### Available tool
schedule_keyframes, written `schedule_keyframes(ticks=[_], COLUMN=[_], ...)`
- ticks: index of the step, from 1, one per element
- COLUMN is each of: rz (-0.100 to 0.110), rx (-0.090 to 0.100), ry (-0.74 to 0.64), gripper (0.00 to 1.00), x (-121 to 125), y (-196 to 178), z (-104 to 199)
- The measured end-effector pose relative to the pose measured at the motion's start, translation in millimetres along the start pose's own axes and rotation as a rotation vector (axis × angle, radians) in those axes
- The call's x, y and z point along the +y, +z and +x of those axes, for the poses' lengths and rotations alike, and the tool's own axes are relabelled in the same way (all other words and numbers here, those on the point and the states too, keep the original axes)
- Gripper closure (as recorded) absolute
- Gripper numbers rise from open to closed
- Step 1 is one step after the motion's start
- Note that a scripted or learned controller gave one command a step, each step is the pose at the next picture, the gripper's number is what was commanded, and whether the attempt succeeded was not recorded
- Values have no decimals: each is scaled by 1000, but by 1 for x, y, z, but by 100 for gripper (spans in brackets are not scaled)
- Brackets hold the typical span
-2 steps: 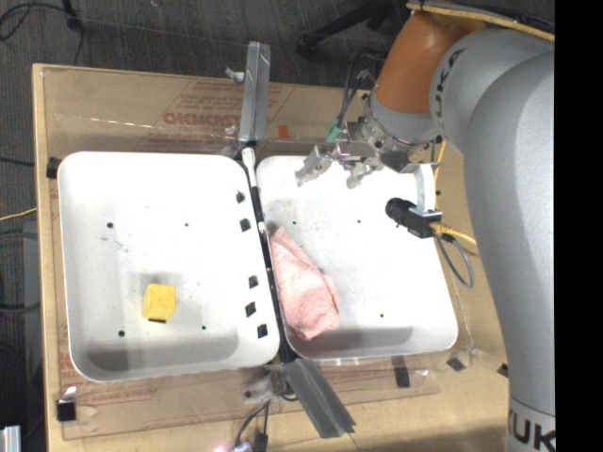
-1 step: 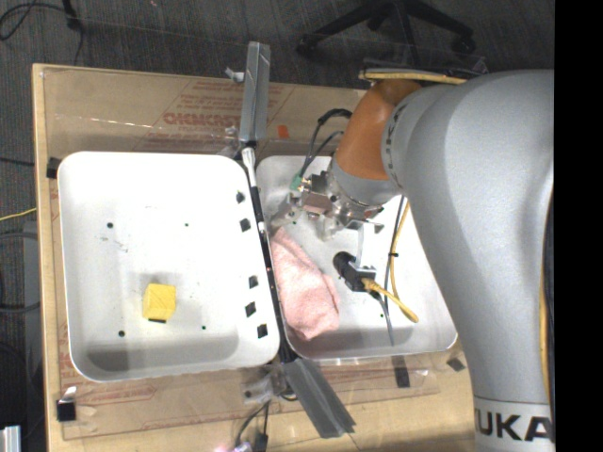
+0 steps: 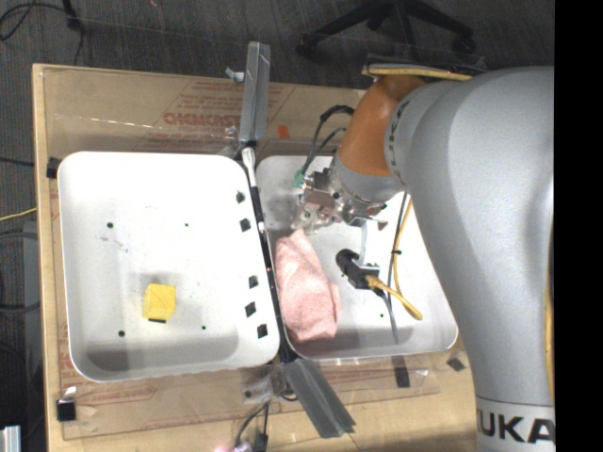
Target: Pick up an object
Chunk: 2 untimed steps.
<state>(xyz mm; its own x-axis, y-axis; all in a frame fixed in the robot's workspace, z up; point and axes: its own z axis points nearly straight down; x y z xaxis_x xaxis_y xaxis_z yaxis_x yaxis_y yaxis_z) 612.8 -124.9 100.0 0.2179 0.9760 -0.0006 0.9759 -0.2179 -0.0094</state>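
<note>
A pink cloth (image 3: 305,288) lies bunched along the left wall of the right bin (image 3: 429,314). My gripper (image 3: 308,217) hangs low in that bin, right at the cloth's upper end, and may be touching it. A yellow block (image 3: 159,302) rests in the lower left part of the left bin (image 3: 104,182), far from the gripper.
A grey metal divider (image 3: 256,172) runs between the two bins. The big grey arm (image 3: 480,205) covers the right side of the right bin. Cardboard (image 3: 188,106) lines the bench beyond the bins.
</note>
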Motion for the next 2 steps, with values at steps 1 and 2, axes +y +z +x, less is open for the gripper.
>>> schedule_keyframes(ticks=[1, 2], rz=[-8, -8], rx=[0, 1], ry=[-67, 208], gripper=[100, 100], x=[21, 15], y=[-115, -209], z=[14, -13])
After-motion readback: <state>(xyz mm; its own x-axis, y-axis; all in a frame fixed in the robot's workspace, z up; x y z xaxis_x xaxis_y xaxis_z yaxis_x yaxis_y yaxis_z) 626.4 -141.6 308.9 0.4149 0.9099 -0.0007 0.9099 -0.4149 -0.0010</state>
